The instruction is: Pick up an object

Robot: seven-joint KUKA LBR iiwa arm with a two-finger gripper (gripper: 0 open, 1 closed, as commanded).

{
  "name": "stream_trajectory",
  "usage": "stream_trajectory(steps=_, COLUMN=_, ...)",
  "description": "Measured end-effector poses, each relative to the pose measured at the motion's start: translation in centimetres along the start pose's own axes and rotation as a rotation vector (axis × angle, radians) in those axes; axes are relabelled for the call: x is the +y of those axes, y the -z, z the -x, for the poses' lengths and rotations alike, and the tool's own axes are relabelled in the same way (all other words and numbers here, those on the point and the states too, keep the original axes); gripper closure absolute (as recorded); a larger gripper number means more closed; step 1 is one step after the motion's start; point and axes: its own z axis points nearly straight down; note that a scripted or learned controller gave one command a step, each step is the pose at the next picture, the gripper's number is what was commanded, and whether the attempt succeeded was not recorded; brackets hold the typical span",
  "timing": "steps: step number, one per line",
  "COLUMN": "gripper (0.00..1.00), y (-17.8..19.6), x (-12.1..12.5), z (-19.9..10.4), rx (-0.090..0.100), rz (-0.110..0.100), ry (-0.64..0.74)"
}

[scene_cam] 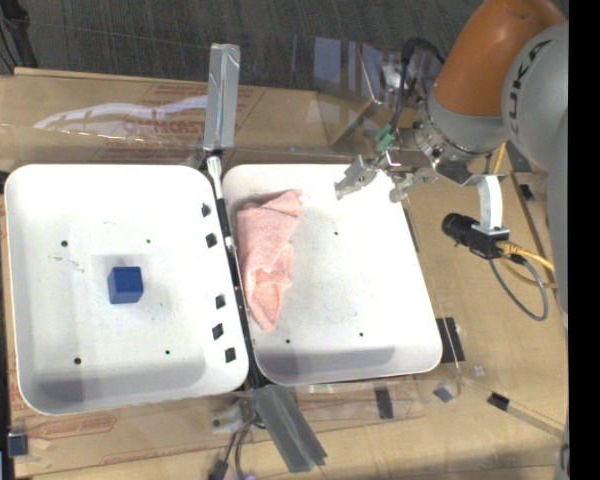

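A crumpled pink cloth (267, 253) lies along the left side of the right bin (380, 298). A small blue cube (126, 284) sits in the left bin (50, 218), left of its middle. My gripper (374, 183) hovers over the far edge of the right bin, up and to the right of the cloth. Its two fingers stand apart, open, with nothing between them.
A row of black clips runs along the divider (223, 268) between the two bins. A grey metal bar (220, 98) rises behind the divider. Brown cardboard bench surface surrounds the bins, with a yellow cable (530, 268) at the right.
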Motion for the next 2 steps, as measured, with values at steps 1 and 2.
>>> stream_trajectory(steps=1, gripper=0.00, y=-12.2, x=4.3, z=-5.2, rx=-0.001, rz=-0.001, ry=0.127)
stream_trajectory(steps=2, gripper=0.00, y=-18.3, x=5.9, z=-6.0, rx=-0.002, rz=0.006, ry=0.151)
